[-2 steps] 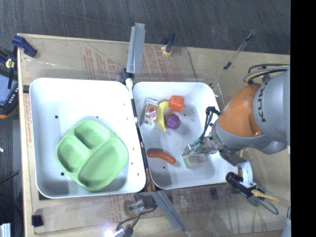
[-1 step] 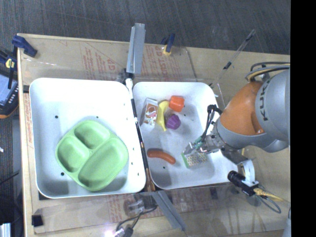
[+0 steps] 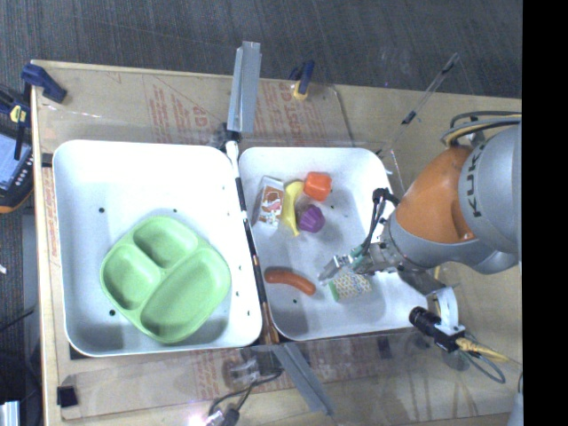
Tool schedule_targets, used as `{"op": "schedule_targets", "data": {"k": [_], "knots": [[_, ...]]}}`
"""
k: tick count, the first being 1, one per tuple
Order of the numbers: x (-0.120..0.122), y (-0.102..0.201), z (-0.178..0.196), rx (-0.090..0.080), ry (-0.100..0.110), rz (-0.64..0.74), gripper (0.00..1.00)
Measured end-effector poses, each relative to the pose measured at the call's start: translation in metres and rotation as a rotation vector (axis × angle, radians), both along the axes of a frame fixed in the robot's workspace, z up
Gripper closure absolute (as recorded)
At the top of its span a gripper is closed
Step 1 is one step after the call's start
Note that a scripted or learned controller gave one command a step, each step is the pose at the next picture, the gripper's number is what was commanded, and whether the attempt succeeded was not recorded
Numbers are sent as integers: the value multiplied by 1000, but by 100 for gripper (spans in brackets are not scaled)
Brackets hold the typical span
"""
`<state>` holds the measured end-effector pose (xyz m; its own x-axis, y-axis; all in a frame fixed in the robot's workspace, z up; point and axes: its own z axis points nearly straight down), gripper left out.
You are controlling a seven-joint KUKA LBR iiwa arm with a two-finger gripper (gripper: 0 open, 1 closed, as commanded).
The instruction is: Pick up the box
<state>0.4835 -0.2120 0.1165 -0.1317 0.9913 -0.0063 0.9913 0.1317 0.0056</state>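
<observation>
White plastic bins, 2 of them side by side on the bench, and all the loose stuff sits in the right bin (image 3: 355, 162), which is the one the arm can reach from its side.

Using the hot dog (image 3: 289, 280) as my landmark: it lies near the bin's left wall, toward the bottom. The box (image 3: 270, 203), a small carton with a printed face, is well above it, close to the divider between the bins and lying a bit tilted. Just right of the box is a banana (image 3: 292, 208), touching or nearly touching it, then a purple fruit-looking thing (image 3: 311, 219) and an orange block (image 3: 317, 185) up top. My guess is the banana crowding the box's right side makes a clean pinch harder from that side.

Left bin (image 3: 80, 238) holds a green 3-compartment plate (image 3: 166, 279), well left of the hot dog, probably just clutter for this task.

The gripper (image 3: 346, 269) is low in the bin, just right of the hot dog, over a pale speckled patch (image 3: 352, 286) I can't identify. Too blurry to say if the jaws are parted or closed, or if they're touching anything. It's well apart from the box, so I'd judge the pick hasn't started.
</observation>
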Motion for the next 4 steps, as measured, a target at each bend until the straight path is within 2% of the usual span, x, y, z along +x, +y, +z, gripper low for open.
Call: {"op": "schedule_targets", "data": {"k": [1, 2, 3, 4], "knots": [[0, 1, -21, 3, 1, 34, 0], [2, 0, -10, 0, -2, 37, 100], [4, 77, 105, 7, 7, -214, 100], [4, 77, 105, 8, 7, -215, 0]]}}
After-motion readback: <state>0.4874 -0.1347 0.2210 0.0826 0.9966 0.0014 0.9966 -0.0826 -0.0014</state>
